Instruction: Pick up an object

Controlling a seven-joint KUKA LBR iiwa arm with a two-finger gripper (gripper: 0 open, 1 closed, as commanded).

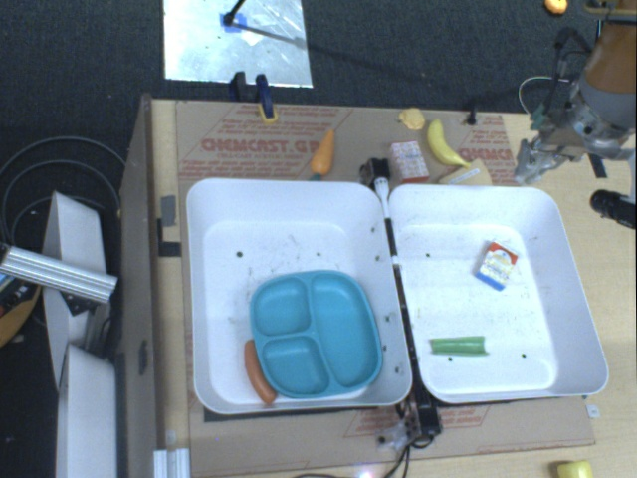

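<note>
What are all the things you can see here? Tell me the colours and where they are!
bins: two, white, side by side on the bench
divided plate: one, blue, left bin
sausage: one, orange-brown, left bin beside the plate
small box: one, white, red and blue, right bin
green stick: one, green, right bin
banana: one, yellow, behind the right bin
carrot: one, orange, behind the left bin
arm: one, grey with an orange band, top right
gripper: one, grey, above the right bin's back corner
</note>
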